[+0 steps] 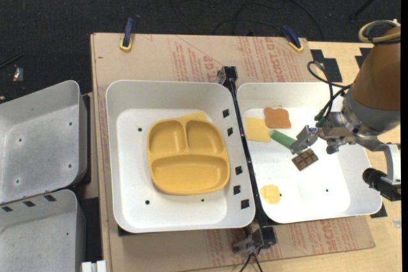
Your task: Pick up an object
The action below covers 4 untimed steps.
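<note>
Two shallow white bins sit side by side on the desk [166, 51].

The left bin [121, 111] holds one item: a yellow compartment tray [189, 156] with three sections, two small ones at the far side and one long one at the near side. It lies flat near the bin's centre. A pale yellow corner shows at the tray's far edge; what it belongs to cannot be determined.

The right bin [331, 200] holds five loose items:
- one pale yellow wedge [256, 129], near the dividing wall;
- one orange-brown toast-shaped piece [277, 117], just beside the wedge on its far right;
- one green stick [281, 137], lying at a slant, one end touching the wedge;
- one dark brown segmented bar [305, 160], tilted, near the bin's middle;
- one small yellow round piece [270, 193], well apart from the others, toward the near wall.

One arm enters from the right. Its gripper [306, 142] sits low over the right bin, at the right end of the green stick and just above the brown bar. Whether the gripper is released or clenched cannot be told, and no item is seen held in it.

Two clamps with blue handles and yellow jaws, one [127, 35] far left and one [291, 37] far right, sit on the far edge of the desk.
</note>
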Each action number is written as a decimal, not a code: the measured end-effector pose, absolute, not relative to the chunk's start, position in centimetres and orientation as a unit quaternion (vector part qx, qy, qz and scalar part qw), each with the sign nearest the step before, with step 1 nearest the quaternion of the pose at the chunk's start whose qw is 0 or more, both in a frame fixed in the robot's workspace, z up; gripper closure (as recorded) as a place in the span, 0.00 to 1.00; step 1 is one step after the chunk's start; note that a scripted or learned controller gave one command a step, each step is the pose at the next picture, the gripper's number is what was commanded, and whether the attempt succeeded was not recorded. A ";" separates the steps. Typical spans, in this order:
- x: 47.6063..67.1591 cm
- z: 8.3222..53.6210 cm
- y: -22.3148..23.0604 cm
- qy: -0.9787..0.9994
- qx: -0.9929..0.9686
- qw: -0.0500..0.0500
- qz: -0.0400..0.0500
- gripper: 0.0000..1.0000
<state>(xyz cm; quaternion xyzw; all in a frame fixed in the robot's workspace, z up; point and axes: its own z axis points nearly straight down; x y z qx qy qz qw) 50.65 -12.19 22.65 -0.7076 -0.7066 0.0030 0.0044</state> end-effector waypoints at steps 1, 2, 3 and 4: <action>50.9 23.1 -12.2 -0.707 -0.707 0.001 0.000 0.00; 51.3 18.7 -11.6 -0.707 -0.708 0.000 0.000 0.00; 51.0 14.4 -11.2 -0.707 -0.708 0.002 0.001 0.00; 50.9 9.0 -11.2 -0.706 -0.708 0.002 0.001 0.00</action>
